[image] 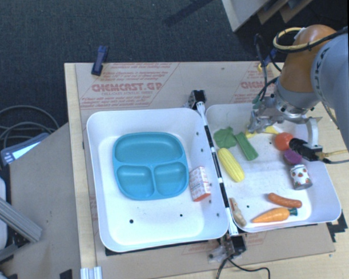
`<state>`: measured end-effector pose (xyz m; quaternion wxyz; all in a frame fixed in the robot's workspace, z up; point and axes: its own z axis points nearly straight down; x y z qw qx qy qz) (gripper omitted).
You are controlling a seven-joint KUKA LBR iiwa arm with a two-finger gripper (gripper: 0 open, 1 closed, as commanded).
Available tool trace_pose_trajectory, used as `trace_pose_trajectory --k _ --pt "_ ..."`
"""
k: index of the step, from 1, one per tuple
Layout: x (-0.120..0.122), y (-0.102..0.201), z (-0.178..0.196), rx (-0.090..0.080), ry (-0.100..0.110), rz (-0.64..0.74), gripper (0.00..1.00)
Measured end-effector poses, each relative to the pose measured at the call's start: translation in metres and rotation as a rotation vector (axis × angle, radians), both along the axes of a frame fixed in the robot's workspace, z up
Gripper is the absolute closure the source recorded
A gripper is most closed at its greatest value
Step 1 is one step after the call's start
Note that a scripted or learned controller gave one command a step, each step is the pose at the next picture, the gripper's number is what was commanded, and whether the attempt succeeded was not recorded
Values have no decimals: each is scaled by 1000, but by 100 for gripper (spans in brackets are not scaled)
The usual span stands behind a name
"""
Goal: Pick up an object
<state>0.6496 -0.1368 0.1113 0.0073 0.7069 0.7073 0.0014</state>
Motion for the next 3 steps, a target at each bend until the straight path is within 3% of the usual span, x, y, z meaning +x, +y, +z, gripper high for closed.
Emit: trace_pose_trajectory --k 1,2,3 --pt "0 0 0 0 1 0 0" --pt "17 -44 47 7 10 -1 0" --pt "-22 7 -27 9 13 0 0"
